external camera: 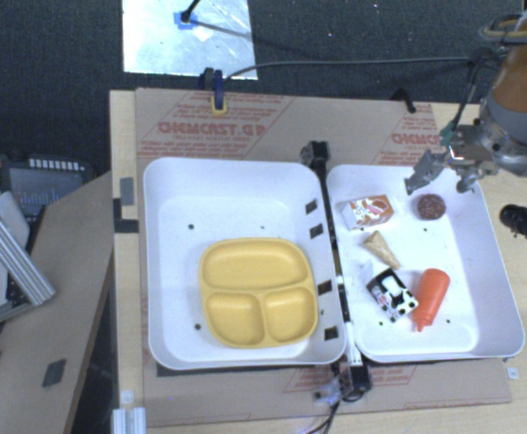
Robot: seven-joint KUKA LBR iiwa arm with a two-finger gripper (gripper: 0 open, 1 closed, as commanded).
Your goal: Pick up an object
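Note:
The right bin [489, 269] holds several small objects: a dark red round piece [430, 206] at the back, a red-and-white packet [370, 211], a tan wedge [380, 248], a black-and-white item [390, 294] and an orange-red bottle [430, 297]. My gripper [438, 175] hangs over the back edge of the right bin, just above the dark round piece. Its two fingers are spread apart with nothing between them.
The left bin [168, 197] holds a yellow divided tray [258, 291]. A black clip strip [324, 242] runs between the bins. A cable [335, 61] crosses behind the bench. Grey equipment [28, 233] stands at the left.

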